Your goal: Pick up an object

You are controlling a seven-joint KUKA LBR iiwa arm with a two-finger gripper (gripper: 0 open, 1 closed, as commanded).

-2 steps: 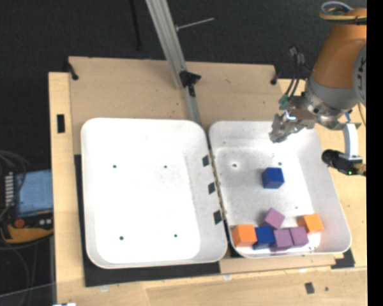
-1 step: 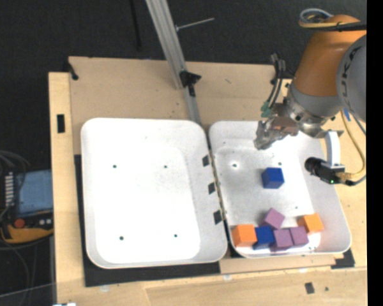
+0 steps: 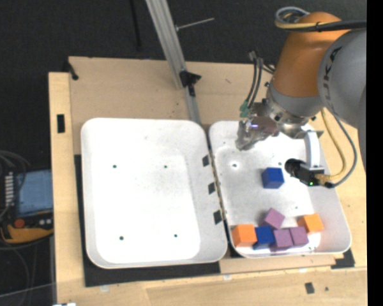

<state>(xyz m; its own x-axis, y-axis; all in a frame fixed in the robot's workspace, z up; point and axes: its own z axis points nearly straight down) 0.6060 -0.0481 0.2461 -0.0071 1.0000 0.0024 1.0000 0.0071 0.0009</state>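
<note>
**Operator:** Report the bench, left to right.

**Technician:** Off the bench's left edge sits a blue device (image 3: 34, 192) with cables on dark flooring. The wooden bench (image 3: 131, 88) bears the left bin (image 3: 108, 139), its floor bare apart from small dark marks. A metal strut (image 3: 169, 40) slants down from the top of the frame to the gap between the bins. The right bin (image 3: 226, 145) holds all the candidate objects. A lone blue cube (image 3: 272, 177) stands mid-bin. Along the near wall lies a cluster: an orange cube (image 3: 244, 234), a second blue cube (image 3: 264, 236), three purple cubes (image 3: 282, 231) touching one another, and a smaller orange cube (image 3: 312, 222) at the right end.

**Operator:** Gripper status?

**Technician:** The gripper (image 3: 246, 140) hangs over the far left corner of the right bin, below the orange band (image 3: 303, 56). Whether it stands apart or together cannot be told at this resolution. Nothing is visible in it.

**Operator:** Recommended procedure?

**Technician:** In the technician's judgement, the lone blue cube is the best target, since it stands apart from its neighbours and the walls. The descent should be centred over it. The clustered cubes leave little room beside them, and a grasp there risks pushing them aside.
</note>
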